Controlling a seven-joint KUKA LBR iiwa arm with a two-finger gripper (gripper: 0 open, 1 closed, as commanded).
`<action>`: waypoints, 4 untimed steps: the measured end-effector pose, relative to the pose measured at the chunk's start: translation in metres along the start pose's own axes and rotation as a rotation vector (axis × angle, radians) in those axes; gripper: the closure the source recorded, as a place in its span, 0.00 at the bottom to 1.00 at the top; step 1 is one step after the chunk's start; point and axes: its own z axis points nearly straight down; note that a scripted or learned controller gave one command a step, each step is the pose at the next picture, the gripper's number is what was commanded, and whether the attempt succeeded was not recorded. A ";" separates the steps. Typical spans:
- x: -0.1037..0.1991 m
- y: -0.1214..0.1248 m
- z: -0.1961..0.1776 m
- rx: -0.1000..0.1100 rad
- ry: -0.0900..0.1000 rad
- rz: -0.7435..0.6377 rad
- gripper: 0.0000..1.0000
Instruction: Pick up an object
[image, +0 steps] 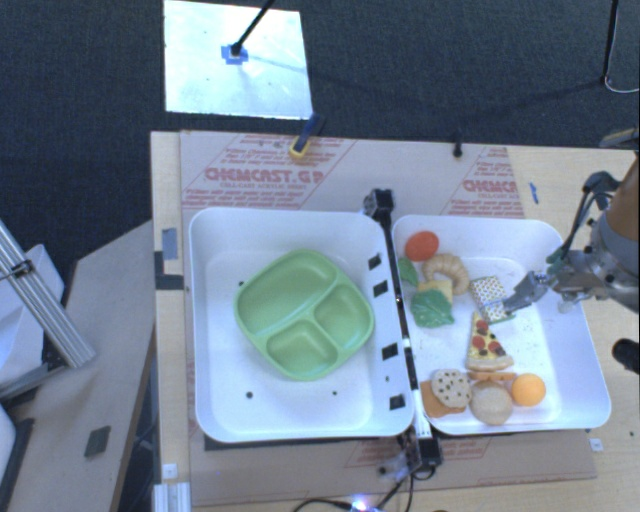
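Observation:
My gripper (503, 307) reaches in from the right over the middle of the right bin (570, 350). Its tip is just above the narrow end of a pizza slice (487, 348) and right beside a small checkered piece (487, 290). Nothing shows as lifted off the bin floor. Around it lie a red tomato (422, 245), a croissant (447, 268), a green leaf (432, 309), a chocolate-chip cookie (450, 387), a pale bun (491, 404) and an orange ball (528, 389).
The left bin (215, 380) holds a green divided plate (303, 313). A black divider (396, 310) runs between the two bins. The arm's grey wrist (610, 265) hangs over the right bin's far right rim.

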 end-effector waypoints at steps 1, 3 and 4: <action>0.001 0.002 -0.007 -0.013 -0.002 -0.004 0.00; -0.001 0.006 0.095 -0.011 -0.002 -0.001 0.00; 0.000 0.007 0.146 -0.012 -0.002 -0.002 0.00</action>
